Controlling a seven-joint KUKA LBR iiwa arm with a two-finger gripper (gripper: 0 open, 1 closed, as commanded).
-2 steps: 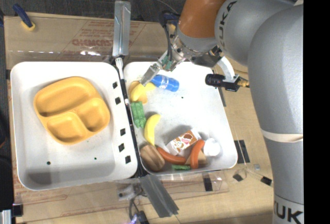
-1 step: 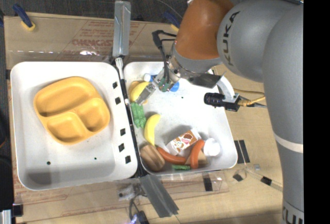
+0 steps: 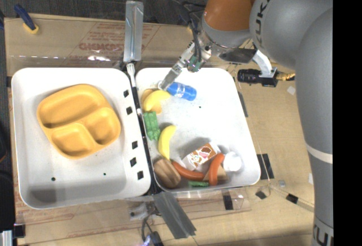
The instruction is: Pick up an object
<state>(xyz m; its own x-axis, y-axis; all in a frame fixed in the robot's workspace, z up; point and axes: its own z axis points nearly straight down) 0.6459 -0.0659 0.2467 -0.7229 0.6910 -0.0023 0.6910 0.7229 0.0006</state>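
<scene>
- The blue bottle [image 3: 182, 91] is lying on its side near the back of the right bin [image 3: 226, 120], just beside a yellow banana-like piece [image 3: 153, 100].
- It is looking light, hard and smooth, likely to roll or slip; taking it across the middle of its body seems the safest hold.
- The gripper [image 3: 169, 78] is reaching down at a slant, its tip right at the bottle's left end; whether the jaws are parted or clenched, I cannot tell.
- Toy food is crowding the bin's front corner.
- A yellow divided tray [image 3: 79, 120] is sitting in the left bin [image 3: 34, 182].
</scene>
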